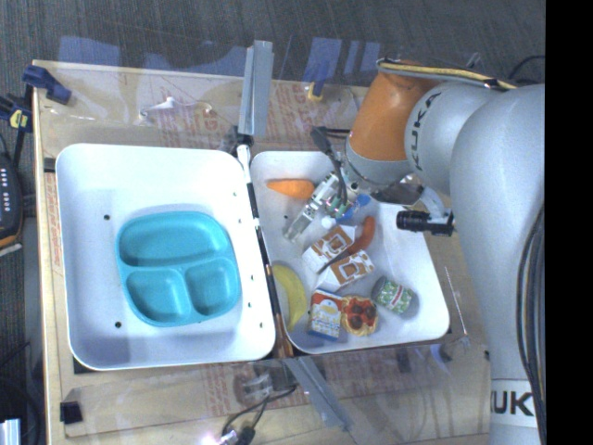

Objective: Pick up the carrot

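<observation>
Right bin [435, 290]: carrot [291, 188] beside fingers [298, 224]

Two white bins [83, 170]. Left one holds a turquoise three-section tray [178, 267]. In the right bin, around the silver-grey gripper [306, 221]: orange carrot [291, 188] just beside it toward the far rim; a yellow banana [291, 295] at the near-left; brown-and-white patterned packets [345, 256] — red sausage [365, 233] next to them; green-and-white can [394, 296]; a red-yellow printed carton [326, 314]. Arm [482, 202] grey — orange band [394, 109].
</observation>
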